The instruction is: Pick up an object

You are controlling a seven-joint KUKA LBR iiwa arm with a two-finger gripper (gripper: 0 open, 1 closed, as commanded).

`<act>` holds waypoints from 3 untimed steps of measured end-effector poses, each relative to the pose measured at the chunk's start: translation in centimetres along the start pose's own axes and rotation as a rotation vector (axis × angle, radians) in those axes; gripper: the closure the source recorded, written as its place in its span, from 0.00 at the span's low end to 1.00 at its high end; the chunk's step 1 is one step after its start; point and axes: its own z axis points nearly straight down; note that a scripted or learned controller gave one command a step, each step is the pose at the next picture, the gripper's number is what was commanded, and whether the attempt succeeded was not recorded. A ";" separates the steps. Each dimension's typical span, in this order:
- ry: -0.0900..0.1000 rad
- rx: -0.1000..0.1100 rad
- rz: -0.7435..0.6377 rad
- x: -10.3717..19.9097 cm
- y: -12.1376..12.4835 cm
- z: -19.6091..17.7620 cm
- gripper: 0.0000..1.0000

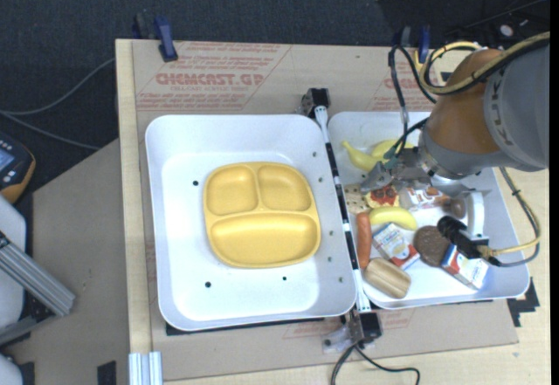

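Nearest the camera, a bread roll [387,278] lies at about 7 o'clock in the right bin [437,298], with a brown disc [430,245] just beyond it toward 5 o'clock. An orange carrot [363,239] runs along that bin's 9 o'clock wall, touching or nearly touching a small packet [390,241]. Past them a yellow banana [393,217] lies crosswise near the bin's middle. The gripper [385,172] hangs low over the clutter just beyond this banana; whether the claw is spread or pressed together cannot be told. A second yellow piece [356,153] sits at its 11 o'clock, near the far wall. The left bin [175,200] holds a yellow divided plate [260,214].

The things are packed tight, so a good pick probably needs one item with free flanks. The middle banana at the gripper's 6 o'clock looks the best choice: straddle its narrow width, descend straight, close, then lift slowly clear of its neighbours.
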 end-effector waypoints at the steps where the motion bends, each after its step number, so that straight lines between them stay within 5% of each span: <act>1: 0.008 0.002 -0.004 -0.7 -0.6 0.0 0.00; 2: 0.000 -0.003 -0.001 -0.2 -2.9 -0.1 0.00; 3: 0.009 0.039 0.004 -6.8 0.8 -4.5 0.00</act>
